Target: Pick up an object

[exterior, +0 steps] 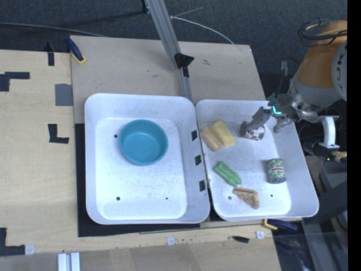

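Desk of pale wood is carrying two shallow white bins side by side. Going from the left, the left bin is holding one blue bowl, round and standing upright, a little above the middle of the bin floor. The right bin is holding the small things: a tan and yellow piece is lying near the upper left, a green piece is lying below it, and a flat brown piece is lying near the lower edge. More to the right, a small round can with a green pattern is lying well apart from the others.

The gripper is reaching into the upper part of the right bin, and a small red and white object is sitting just under its tip. This object is looking like the target of the pick. It is small and light in colour with red marks; its exact shape is too small for telling. The jaws are dark and overlapping with the object, so I cannot tell if they are spread or pressed together, or if they are pinching it.

For doing this step well, I am judging that the jaws should be closing on both sides of the object at its middle, low near the bin floor, and then lifting straight up and slowly. The bin wall is near, so a sideways push could be sliding the object against it and spoiling the grip
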